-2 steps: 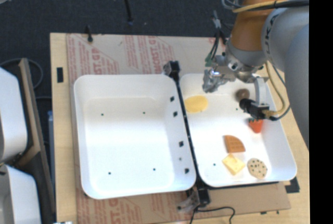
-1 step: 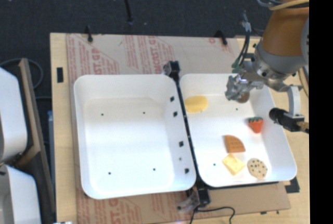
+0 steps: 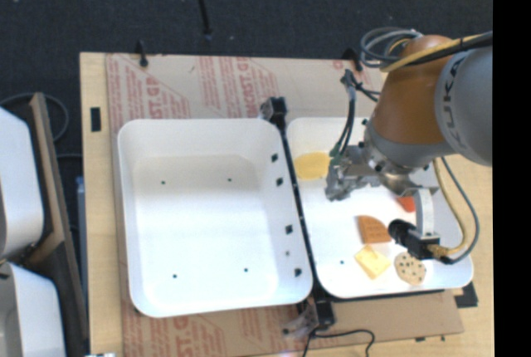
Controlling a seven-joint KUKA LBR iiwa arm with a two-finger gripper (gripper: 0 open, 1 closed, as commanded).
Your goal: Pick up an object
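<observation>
**Inspector:** Start at the left of the counter (image 3: 99,181).

**Assistant:** The left bin (image 3: 133,156) sits there, white, with only small dark marks on its floor. The right bin (image 3: 328,285) lies beside it, their rims meeting along the middle.

**Inspector:** Contents of the right bin?

**Assistant:** A yellow round piece (image 3: 311,165) lies near the bin's far-left corner. Toward the near edge there is an orange block (image 3: 373,229), a yellow wedge (image 3: 372,262) just nearer than it, and a speckled cookie (image 3: 409,269) beside the wedge. A small red piece (image 3: 406,202) shows under the arm (image 3: 415,110).

**Inspector:** The hand?

**Assistant:** The hand (image 3: 338,181) is low in the right bin, just beside the yellow round piece, on its right. I cannot tell how it is set, and nothing is visible in its grasp.

**Inspector:** Progress?

**Assistant:** In my judgement, nothing is picked up yet. Every object rests on the bin floor. The approach looks aimed at the yellow round piece; grasp and lift remain.
</observation>
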